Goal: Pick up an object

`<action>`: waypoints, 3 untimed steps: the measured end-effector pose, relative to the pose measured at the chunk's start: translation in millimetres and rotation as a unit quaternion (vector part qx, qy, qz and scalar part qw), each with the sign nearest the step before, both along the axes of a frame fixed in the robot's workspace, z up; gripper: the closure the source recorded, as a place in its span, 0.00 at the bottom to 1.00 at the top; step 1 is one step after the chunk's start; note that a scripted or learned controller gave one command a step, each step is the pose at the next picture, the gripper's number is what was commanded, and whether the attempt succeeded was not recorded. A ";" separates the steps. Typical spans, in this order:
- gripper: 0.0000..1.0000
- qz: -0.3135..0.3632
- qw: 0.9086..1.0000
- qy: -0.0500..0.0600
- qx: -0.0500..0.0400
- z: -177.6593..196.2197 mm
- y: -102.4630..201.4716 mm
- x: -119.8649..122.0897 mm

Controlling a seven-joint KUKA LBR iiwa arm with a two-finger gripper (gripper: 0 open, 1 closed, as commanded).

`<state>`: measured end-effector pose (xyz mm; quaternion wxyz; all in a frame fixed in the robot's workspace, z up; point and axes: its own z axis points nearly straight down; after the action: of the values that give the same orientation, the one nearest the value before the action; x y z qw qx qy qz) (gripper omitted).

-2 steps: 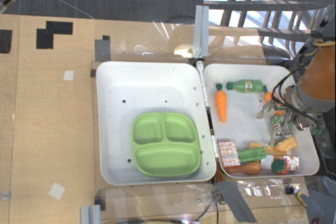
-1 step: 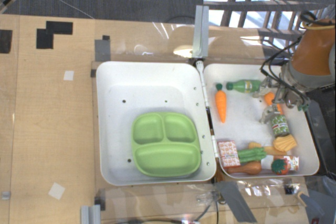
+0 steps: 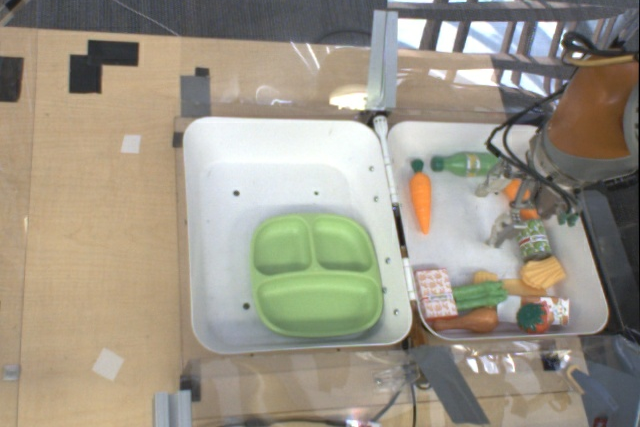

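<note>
- Camera view shows, on the left, a big white bin (image 3: 200, 215) with a green plastic plate with three parts (image 3: 317, 275) lying flat in it.
- Next comes the right white bin (image 3: 455, 220), full of toy food: an orange plastic carrot (image 3: 422, 200), a green plastic bottle lying on its side (image 3: 463, 163), a small red-and-white box (image 3: 435, 293), a green toy vegetable (image 3: 480, 295) and a yellow ridged toy (image 3: 543, 271).
- Far right, the grey two-finger gripper (image 3: 512, 210) hangs low in that bin. Its fingers look spread, with nothing between them.
- A small green-labelled toy jar (image 3: 534, 240) sits just beside the lower finger, to its right. An orange bit (image 3: 515, 190) peeks out near the top finger.
- I think the grab could miss, because the jar is off to one side, not in the gap.
- The toys are packed close, so a finger could bump the yellow toy or push the jar away.
</note>
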<state>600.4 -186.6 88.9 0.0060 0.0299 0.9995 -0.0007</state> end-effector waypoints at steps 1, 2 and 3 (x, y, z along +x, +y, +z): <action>0.00 0.000 1.000 -0.001 0.002 0.7 80.0 3.5; 0.00 -0.012 1.000 -0.001 0.001 0.9 105.4 4.0; 0.00 0.043 0.999 -0.001 0.000 38.0 78.0 69.0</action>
<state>669.5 -108.5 126.8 0.0073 -0.0131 0.9999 -0.0006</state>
